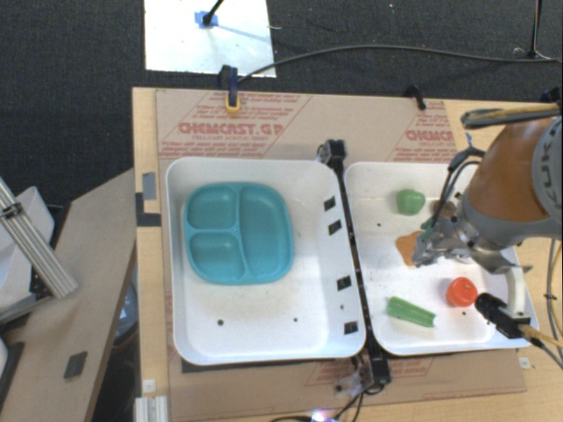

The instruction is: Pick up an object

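Observation:
The right bin (378,236) holds a round green object (410,202) near its back, an orange-brown piece (405,249) in the middle, a red round object (461,292) at the front right, and a long green object (411,311) near the front edge. My gripper (426,251) hangs low over the middle of this bin, right beside the orange-brown piece and partly covering it. The grey and orange arm (519,187) comes in from the right and hides the bin's back right part.
The left bin (264,332) carries a teal divided plate (238,233). Black clips run along the divider (345,253) between the bins. A dark cable (369,51) crosses behind the bench.

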